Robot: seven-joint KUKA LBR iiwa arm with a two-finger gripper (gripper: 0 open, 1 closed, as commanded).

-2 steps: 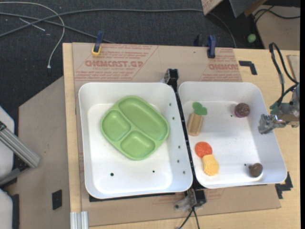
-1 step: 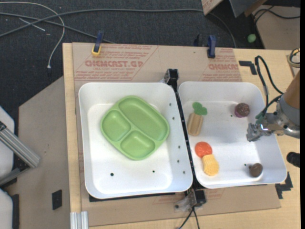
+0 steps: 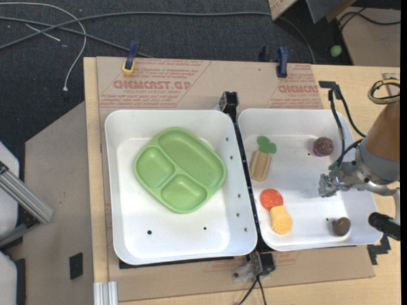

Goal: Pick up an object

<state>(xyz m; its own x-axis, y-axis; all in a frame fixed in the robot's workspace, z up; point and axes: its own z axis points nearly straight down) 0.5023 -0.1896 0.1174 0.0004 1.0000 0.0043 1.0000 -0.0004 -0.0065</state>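
One arm, one hand (image 3: 329, 184), and you've got it sitting low over the right bin (image 3: 299, 116) near that bin's right wall, wrist coming in from the right edge. Can't tell the hand's state from this angle: it's small, dark and partly under the wrist, and nothing is visibly between its tips, so don't count anything as grasped. Closest candidates: a purple round piece (image 3: 323, 146) up and just left of the hand, near the far right corner, and a brown round piece (image 3: 341, 225) below it near the front right corner. Both sit apart from the hand, not touching. Further left in the same bin you have an orange-red piece (image 3: 271, 198) with a yellow piece (image 3: 281, 220) touching or just beside it, and above those a tan block (image 3: 260, 164) with a green piece (image 3: 266, 146) at its top end. Left bin (image 3: 127, 132) carries a green divided plate (image 3: 180, 169), lying flat in the middle, well away from the hand. My read: the small items are scattered loose so any one counts as a pick, and the hand sits in the gap between purple and brown, so this looks like an approach or a miss rather than a hold. Both bins sit side by side on the cardboard-topped counter (image 3: 159, 84), clamped at the back by blue clamps (image 3: 131, 56).
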